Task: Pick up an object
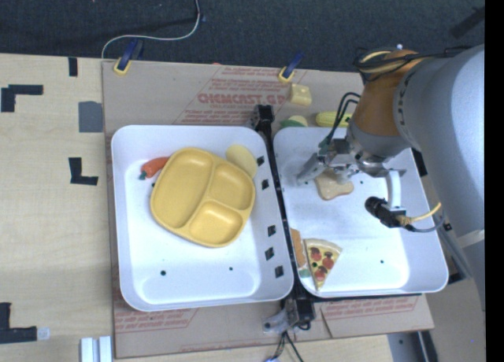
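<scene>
From the fixed overhead camera, the bench [47, 195] carries a cardboard sheet [228, 93] clipped at its far edge, and on it two shallow white bins sit side by side, touching along a black centre divider [272, 195]. The left bin [197, 282] holds a yellow three-compartment plate [203, 196], lying flat and turned at an angle; an orange carrot-like toy [154, 166] pokes out from under its upper left edge, and a pale yellow rounded piece [242, 157] lies against its upper right edge, close to the divider. The right bin [378, 266] holds a toy pizza slice [320, 260] near its lower left corner, just beside the divider, and a tan, bread-like toy [335, 188] in its upper half. Beyond the right bin's far rim, on the cardboard, lie a yellow block [299, 94], a green-yellow item [294, 122] and another yellow item [326, 119], partly hidden by the arm's cable. The arm [441, 116] enters from the right and covers the upper right part of the right bin; its orange band [376, 105] sits above the wrist, and a black cable loops down over the bin floor. The gripper [335, 170] is low over the bin, directly over the tan toy's upper edge. Its metal parts splay to the left, but whether the pincer is wide, narrow or closed on the toy cannot be told from this angle.
</scene>
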Robot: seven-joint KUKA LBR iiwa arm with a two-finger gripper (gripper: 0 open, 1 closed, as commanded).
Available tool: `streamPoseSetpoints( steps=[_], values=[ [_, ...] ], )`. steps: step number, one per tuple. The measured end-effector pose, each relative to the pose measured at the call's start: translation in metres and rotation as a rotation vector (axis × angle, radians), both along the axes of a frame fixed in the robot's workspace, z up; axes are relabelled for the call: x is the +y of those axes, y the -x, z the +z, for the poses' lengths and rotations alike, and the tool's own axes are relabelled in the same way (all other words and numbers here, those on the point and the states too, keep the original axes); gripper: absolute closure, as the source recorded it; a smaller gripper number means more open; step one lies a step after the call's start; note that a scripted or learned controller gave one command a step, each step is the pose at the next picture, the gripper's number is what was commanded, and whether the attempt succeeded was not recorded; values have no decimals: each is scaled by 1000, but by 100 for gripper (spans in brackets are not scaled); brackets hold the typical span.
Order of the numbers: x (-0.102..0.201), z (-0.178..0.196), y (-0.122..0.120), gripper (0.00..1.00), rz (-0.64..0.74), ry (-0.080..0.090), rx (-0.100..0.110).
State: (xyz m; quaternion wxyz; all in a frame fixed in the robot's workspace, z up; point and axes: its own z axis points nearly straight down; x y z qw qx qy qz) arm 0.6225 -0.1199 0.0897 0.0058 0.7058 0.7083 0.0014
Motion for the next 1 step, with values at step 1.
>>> streamPoseSetpoints(
  steps=[1],
  values=[
    [0, 11, 0, 100, 0, 0, -5]
  ],
)
